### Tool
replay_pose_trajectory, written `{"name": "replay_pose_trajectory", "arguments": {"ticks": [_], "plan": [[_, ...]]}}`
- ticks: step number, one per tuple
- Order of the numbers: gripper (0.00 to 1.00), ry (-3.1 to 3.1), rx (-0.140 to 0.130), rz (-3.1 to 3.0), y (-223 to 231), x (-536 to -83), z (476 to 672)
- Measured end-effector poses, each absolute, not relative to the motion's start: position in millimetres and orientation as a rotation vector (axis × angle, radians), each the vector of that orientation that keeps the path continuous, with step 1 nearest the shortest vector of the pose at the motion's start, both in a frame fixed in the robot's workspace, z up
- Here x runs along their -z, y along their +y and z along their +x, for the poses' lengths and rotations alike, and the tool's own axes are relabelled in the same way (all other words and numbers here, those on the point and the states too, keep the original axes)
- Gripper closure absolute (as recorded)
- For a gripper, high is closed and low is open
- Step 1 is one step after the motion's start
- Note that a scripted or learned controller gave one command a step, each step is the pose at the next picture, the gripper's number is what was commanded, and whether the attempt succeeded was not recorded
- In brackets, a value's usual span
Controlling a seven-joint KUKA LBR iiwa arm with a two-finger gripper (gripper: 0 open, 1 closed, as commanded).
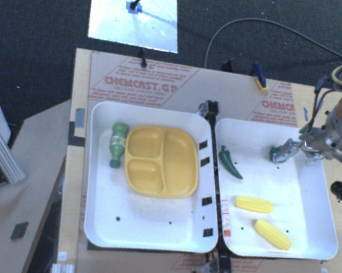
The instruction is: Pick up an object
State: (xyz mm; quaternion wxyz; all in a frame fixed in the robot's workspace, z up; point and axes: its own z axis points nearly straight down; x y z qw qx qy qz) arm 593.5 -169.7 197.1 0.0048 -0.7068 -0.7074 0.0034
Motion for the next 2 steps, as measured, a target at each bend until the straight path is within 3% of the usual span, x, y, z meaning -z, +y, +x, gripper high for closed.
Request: {"name": "replay_pose_trajectory", "arguments": {"ticks": [1, 2], "plan": [[0.00, -2.227, 0.001, -2.218, -169.2, -205.0, 596.5], [0.00, -2.224, -0.001, -2.219, -173.5, -160.9, 602.5]]}}
